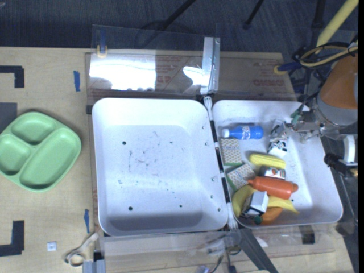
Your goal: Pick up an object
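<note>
The right bin (324,201) holds a pile of objects. A blue bottle (243,132) lies on its side at the back. In front of it are a yellow piece (267,160), an orange-red piece (273,186), a banana (240,198) and a white and black box (257,202). A small white and black item (277,148) sits just below my gripper (282,128). The gripper hangs over the bin's back right part, beside the bottle's right end. The grey arm with its orange band (341,90) comes in from the right.
The left bin (153,158) lies beside the right one, with a shared rim between them. A green divided plate (37,151) rests on the bench at far left. A clear panel (153,67) stands behind the left bin. Patterned cloth pieces (231,151) line the right bin's left side.
</note>
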Motion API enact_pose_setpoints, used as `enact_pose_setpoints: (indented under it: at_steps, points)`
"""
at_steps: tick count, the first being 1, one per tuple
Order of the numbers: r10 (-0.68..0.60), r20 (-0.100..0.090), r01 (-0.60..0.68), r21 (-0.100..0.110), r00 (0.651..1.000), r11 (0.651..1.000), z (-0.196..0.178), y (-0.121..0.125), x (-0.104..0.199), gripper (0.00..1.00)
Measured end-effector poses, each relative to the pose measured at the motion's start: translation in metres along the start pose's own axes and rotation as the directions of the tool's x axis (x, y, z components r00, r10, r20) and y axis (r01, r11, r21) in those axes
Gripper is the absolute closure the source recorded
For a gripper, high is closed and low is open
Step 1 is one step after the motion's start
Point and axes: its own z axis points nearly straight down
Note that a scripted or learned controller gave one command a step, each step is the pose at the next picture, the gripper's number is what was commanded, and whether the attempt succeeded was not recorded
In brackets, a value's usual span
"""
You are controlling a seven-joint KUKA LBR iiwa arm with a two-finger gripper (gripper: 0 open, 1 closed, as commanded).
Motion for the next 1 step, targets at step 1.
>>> enact_pose_setpoints:
  at_steps: [1]
  points:
    - [0.039, -0.006, -0.038, 0.023, 0.999, 0.999, 0.0215, 0.0238, 0.0070, 0.00]
